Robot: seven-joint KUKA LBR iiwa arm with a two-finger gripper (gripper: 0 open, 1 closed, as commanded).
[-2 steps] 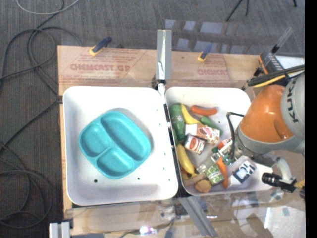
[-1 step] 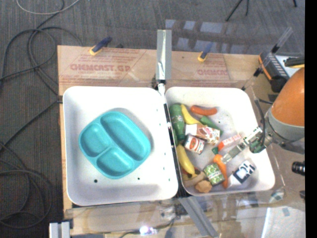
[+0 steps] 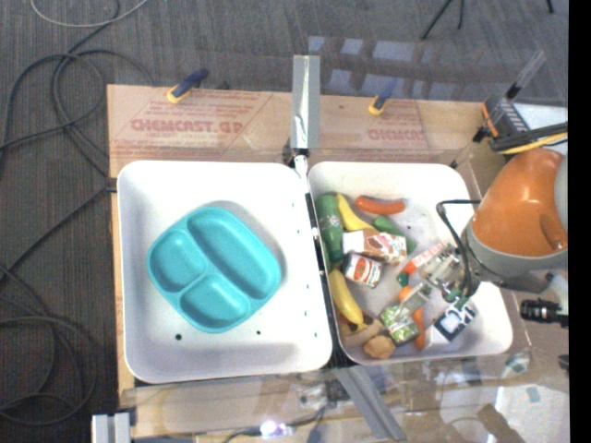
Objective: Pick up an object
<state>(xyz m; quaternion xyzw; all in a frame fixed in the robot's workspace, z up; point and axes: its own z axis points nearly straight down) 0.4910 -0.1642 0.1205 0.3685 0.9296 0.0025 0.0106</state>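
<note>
A: Where's the gripper (image 3: 441, 275)?

B: I see it low in the right bin (image 3: 480, 340), near its right edge, over the toy food pile (image 3: 374, 266). I'd target one loose item, like the sausage (image 3: 380, 205) at the far edge

A: Grasping anything?

B: I can't tell; clutter blurs the tip

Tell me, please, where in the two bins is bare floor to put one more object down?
The left bin has bare floor as a ring between its walls and the teal divided plate, widest at the upper corners. The right bin is crowded: bananas, cartons and a can fill its left and middle, with the gripper over them. A bare strip borders its upper right wall.
</note>
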